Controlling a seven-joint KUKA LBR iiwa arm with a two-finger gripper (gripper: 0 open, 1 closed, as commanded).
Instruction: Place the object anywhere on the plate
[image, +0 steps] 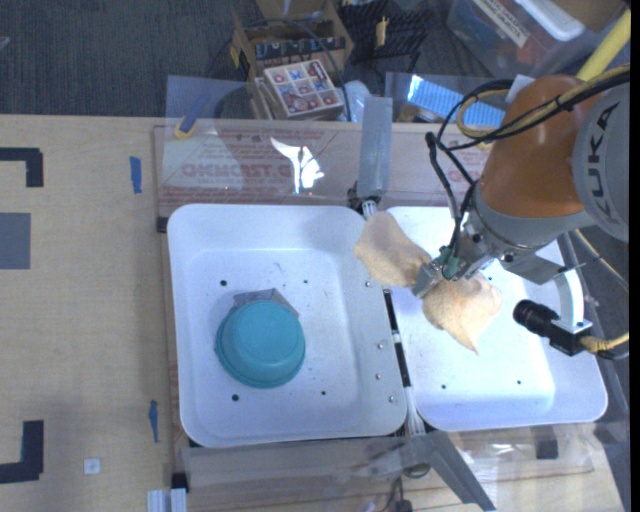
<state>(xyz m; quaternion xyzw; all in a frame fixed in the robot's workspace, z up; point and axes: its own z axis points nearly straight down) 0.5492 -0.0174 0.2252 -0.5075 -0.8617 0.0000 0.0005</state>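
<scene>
A blue round plate (261, 343) rests in the left bin (200, 250), towards its front left. A floppy tan cloth (462, 308) hangs at the left side of the right bin (520, 390), with one lobe reaching over the divider between the bins. My gripper (438, 273) is over the middle of the cloth, and its fingers pinch the bunched fabric there. The grey and orange arm (535, 150) comes in from the upper right and hides the back of the right bin.
A grey scrap (258, 298) pokes out from behind the plate. A metal post (375, 150) stands at the back between the bins. A black cylinder (535, 318) with a cable juts over the right bin beside the cloth. Boxes and clutter lie behind the bench.
</scene>
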